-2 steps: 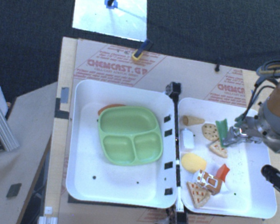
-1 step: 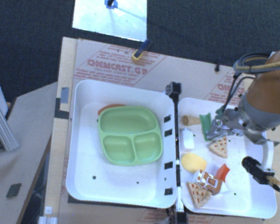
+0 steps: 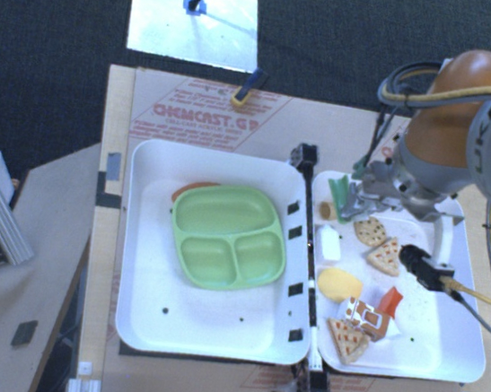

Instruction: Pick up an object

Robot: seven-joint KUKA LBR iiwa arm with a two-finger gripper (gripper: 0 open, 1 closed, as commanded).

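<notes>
The right bin (image 3: 459,356) holds several small items. A green piece (image 3: 340,195) lies at its far left, with a small brown bit (image 3: 324,211) and a white block (image 3: 330,244) beside it. Two waffle-patterned wedges (image 3: 377,241) sit mid-bin, with a yellow lump (image 3: 339,284) nearer the front. Toward the front lie a red-and-white piece (image 3: 376,314) and another waffle wedge (image 3: 348,340). My gripper (image 3: 365,195) hangs low over the bin's far left part, just right of the green piece and above the wedges. I see nothing held in it.
The left bin (image 3: 134,311) carries a green divided tray (image 3: 226,237) with an orange thing (image 3: 190,190) poking out from under it. A black divider (image 3: 304,244) runs between the bins. A black fitting with a yellow cable (image 3: 430,269) hangs off the arm over the right bin.
</notes>
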